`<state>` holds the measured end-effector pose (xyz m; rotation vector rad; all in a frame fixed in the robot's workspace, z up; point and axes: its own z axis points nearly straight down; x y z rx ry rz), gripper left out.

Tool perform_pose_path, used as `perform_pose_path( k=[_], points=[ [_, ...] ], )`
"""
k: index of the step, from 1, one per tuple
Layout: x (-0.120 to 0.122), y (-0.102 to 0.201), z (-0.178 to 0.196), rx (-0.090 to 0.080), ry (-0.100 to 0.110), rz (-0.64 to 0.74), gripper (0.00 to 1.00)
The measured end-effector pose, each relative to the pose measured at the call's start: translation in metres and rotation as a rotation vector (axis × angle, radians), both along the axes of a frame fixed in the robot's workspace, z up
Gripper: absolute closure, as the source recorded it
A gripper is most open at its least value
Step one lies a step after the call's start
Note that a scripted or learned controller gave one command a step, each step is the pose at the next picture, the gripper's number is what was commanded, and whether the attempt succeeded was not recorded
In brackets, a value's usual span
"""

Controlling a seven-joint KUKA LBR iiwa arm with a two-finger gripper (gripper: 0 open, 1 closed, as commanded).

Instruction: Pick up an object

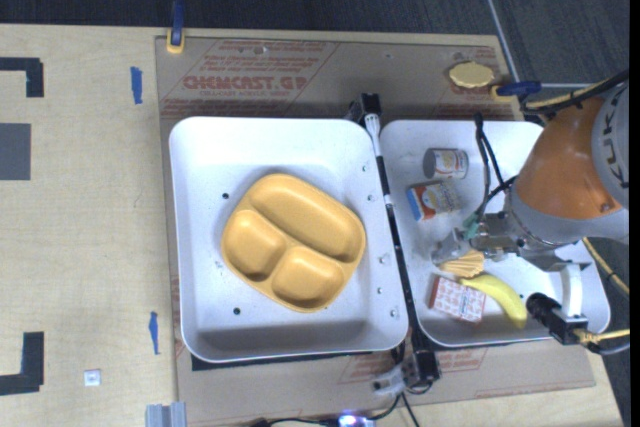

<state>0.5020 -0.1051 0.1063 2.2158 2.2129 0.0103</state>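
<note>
In the camera view from above, two shallow white bins sat side by side on the bench (80, 215), over a sheet of brown cardboard (300, 75) with red printing. The left bin (200, 145) held a yellow divided tray (291, 240), upside down, with its three rounded compartments bulging upward; it lay roughly in the middle of that bin, tilted a little relative to the walls.

The right bin (400, 140) held several small things. A small can (446, 163) lay on its side near the far wall. Just in front of it, toward the bin's left side, lay a small white carton (432, 200) with blue and orange markings. Nearer the front wall a banana (497, 296) lay curved, with a flat red-and-white patterned packet (456, 299) just beside it on the left. A pale ridged yellow item (463, 265) sat just behind the banana.

The arm (575, 175) reached in from the right over the right bin, its orange band prominent. The end effector (472, 237) was low in the bin, near the ridged item and between the carton and the banana. How far apart its tips stood could not be told, and no object was visibly gripped.

A round tan disc (471, 74) rested on the cardboard beyond the right bin.
</note>
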Motion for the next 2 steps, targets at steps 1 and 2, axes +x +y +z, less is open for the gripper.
perform_pose_path(
  k=[1, 2],
  points=[
    [-0.021, 0.009, -0.020, 0.002, 0.007, 0.001, 0.00],
    [-0.019, 0.008, -0.009, 0.000, 0.000, 0.000, 1.00]
  ],
)
